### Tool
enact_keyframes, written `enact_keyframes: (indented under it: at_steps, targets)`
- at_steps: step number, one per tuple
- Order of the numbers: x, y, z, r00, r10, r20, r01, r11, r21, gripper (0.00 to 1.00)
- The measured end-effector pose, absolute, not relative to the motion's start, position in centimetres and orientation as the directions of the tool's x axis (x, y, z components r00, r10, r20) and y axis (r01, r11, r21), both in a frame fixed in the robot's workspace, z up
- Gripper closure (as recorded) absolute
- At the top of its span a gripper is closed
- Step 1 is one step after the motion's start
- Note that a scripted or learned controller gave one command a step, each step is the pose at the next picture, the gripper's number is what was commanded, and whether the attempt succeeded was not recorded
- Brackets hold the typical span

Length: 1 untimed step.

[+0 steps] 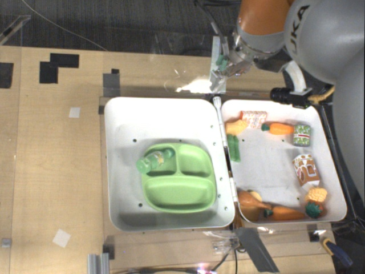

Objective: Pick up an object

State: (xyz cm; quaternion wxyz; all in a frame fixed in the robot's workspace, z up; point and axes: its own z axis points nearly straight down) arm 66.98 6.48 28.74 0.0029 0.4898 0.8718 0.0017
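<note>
My gripper (219, 76) hangs above the bench just behind the back rims, where the two bins meet. No object shows in it. The right bin (268, 158) holds toy food: a carrot (279, 129), a pink-and-white packet (254, 117), a yellow piece (234, 127), a green stick (234, 148), a green can (302, 135), a brown-and-white box (306, 170), a corn cob (316, 196) and a second carrot (285, 213). In the left bin (122, 136), a green bottle (154, 160) lies on a green divided plate (182, 181).
The arm's orange band and grey body cover the upper right, over the right bin's back corner. A white patch (194, 85) lies on the bench behind the left bin. Black markers sit on the wooden bench at far left.
</note>
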Motion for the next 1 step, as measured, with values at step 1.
enact_keyframes:
  at_steps: [1]
  targets:
    - [67.13, 6.69, 30.11, -0.527, 0.850, -0.009, 0.849, 0.528, 0.014, 1.00]
